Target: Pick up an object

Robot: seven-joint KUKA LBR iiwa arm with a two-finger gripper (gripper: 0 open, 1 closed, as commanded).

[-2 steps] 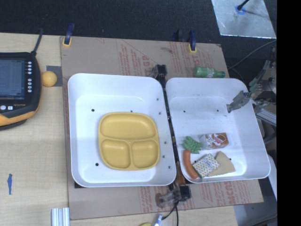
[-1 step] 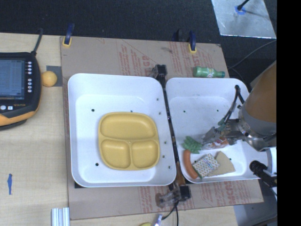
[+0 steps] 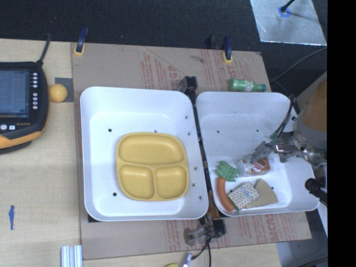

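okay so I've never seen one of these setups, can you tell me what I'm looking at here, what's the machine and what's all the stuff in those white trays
One camera looks down at a slant on a bench. The robot arm reaches in from the right; its claw hangs low over the right bin, just above a small packet. Nothing visibly sits between its fingers. Near that packet lie a green toy, an orange sausage-like piece, a patterned pouch and a tan wedge. The left bin holds a yellow divided plate.

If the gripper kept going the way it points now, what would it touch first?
Probably the small red-and-white packet lying directly ahead of the gripper in the right bin; depth is unclear, so it may already be touching.
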